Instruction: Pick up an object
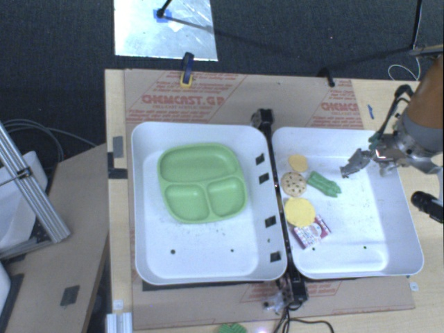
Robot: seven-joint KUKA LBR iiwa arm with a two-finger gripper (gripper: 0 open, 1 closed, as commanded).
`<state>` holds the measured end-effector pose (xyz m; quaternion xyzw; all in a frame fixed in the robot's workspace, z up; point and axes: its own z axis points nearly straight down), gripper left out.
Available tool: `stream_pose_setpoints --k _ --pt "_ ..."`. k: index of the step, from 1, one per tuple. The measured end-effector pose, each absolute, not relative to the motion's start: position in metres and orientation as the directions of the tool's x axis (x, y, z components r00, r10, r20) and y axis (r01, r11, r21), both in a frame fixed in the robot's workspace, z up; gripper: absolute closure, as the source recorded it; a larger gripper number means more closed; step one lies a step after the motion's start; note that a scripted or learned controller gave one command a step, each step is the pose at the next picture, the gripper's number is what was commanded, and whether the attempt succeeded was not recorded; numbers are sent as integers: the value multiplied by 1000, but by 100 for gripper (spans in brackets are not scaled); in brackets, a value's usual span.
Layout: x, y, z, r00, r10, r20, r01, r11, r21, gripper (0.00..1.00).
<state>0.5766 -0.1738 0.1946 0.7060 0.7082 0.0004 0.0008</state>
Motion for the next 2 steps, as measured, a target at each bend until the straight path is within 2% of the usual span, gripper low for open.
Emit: stream_pose_setpoints --k 1,2 --pt "579 -120 162 -8 1000 2 1000 8 -1 0" --pt "624 -118 82 -7 1000 -1 1000 7 5 0"
